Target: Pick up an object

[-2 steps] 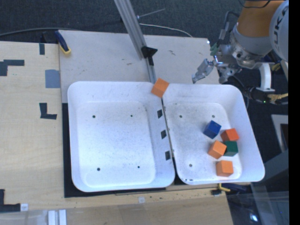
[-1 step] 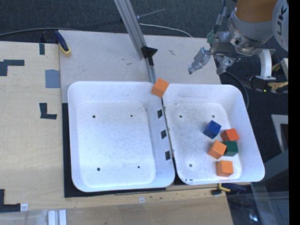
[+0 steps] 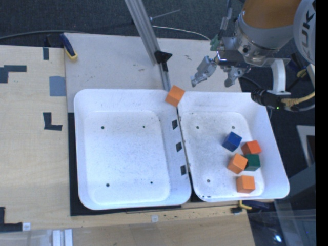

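My gripper (image 3: pixel 217 78) hangs above the back edge of the right bin (image 3: pixel 205 118), open, with nothing between its fingers. An orange cube (image 3: pixel 175 95) rests on the rim where the two bins meet at the back, to the left of and below the gripper. Inside the right bin, near its right side, lie a blue cube (image 3: pixel 232 141), a red-orange cube (image 3: pixel 251 147), a green cube (image 3: pixel 253 162) and two orange cubes (image 3: pixel 238 163) (image 3: pixel 246 183).
The left bin (image 3: pixel 123 152) lies beside the right one. A slanted metal rail (image 3: pixel 145 29) ends in a black clamp just behind the orange cube on the rim. A yellow and blue tool (image 3: pixel 68 46) lies at the bench's back left.
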`<state>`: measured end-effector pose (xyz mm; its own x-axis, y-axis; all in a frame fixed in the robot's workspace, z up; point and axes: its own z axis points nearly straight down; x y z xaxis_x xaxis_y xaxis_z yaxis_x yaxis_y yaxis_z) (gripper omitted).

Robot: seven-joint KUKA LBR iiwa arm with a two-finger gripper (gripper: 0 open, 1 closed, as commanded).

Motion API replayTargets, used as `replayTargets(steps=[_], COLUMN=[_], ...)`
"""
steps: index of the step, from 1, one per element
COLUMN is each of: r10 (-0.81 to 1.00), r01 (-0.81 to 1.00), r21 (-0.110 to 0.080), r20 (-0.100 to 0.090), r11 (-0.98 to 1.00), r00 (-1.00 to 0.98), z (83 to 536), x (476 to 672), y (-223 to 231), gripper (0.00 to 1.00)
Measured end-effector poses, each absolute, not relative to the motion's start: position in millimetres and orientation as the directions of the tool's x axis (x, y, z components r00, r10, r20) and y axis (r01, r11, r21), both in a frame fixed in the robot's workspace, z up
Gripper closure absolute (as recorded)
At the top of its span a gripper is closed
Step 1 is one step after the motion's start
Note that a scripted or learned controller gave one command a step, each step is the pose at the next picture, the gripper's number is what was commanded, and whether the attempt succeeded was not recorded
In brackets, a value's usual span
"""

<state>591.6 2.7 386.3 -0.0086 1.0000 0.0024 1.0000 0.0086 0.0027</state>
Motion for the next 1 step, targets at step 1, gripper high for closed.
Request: replayTargets(steps=[1], r10=[1.000], r01=[1.000], r21=[0.007], r20=[0.000], r11=[0.003], r00=[-0.003], z=[447.9], x=[570.0], y=[3.5], gripper=[0.00])
